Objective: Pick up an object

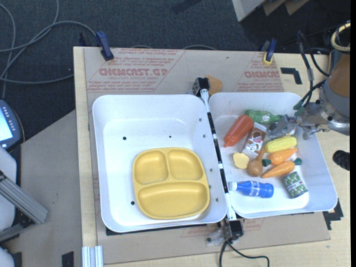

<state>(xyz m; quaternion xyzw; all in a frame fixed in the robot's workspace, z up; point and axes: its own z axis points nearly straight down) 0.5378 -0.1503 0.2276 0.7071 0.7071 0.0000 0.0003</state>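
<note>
Corn cob [281, 144] is looking like the likeliest object to pick, lying in the right bin [321, 196] just below the claw [286, 125], which is hanging over that bin's upper middle; whether the claw is released or clenched I cannot tell, as its tip is blurring into the clutter.

Taking things from largest down, all placed against the corn: the table [83, 149] is carrying both bins; the left bin [111, 127] is sitting well to the corn's left, holding a yellow divided tray [171, 182]. The red pepper [238, 130] is lying to the corn's upper left, the blue bottle [253, 188] below and left of it, the carrot [278, 168] just below it, the green can [295, 184] below and slightly right.

The corn is probably hollow plastic: light, stiff, smooth and apt to roll. Closing across its narrow middle, square to its length, seems the safest hold. Neighbours are crowding it, so a slip could be nudging the carrot instead.
</note>
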